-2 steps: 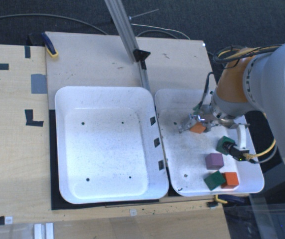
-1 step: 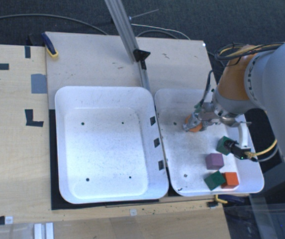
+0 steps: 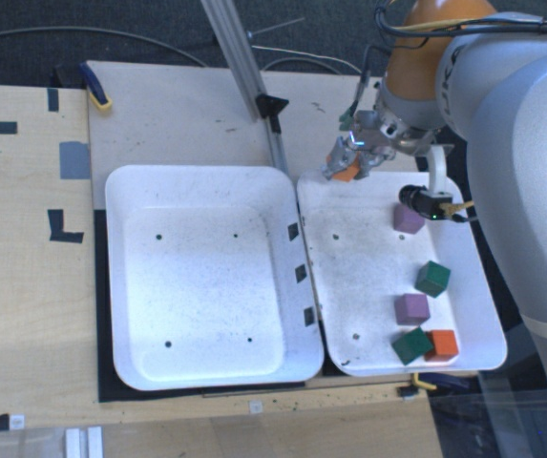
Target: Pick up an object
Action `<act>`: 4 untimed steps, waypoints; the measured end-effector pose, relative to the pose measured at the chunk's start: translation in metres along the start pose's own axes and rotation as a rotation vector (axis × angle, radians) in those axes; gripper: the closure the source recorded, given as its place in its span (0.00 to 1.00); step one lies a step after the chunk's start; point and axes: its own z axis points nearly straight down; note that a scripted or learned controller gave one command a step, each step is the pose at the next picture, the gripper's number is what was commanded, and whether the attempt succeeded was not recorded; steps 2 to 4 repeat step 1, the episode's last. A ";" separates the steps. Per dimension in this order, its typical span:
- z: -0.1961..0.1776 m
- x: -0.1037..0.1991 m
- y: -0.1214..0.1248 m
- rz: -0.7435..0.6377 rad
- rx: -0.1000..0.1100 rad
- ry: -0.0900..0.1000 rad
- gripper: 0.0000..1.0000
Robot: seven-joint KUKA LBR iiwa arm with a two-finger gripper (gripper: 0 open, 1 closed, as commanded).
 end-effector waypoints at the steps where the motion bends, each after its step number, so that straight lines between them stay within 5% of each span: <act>1: 0.006 0.095 0.002 0.001 0.012 0.001 1.00; 4: 0.006 0.095 0.002 0.001 0.012 0.001 1.00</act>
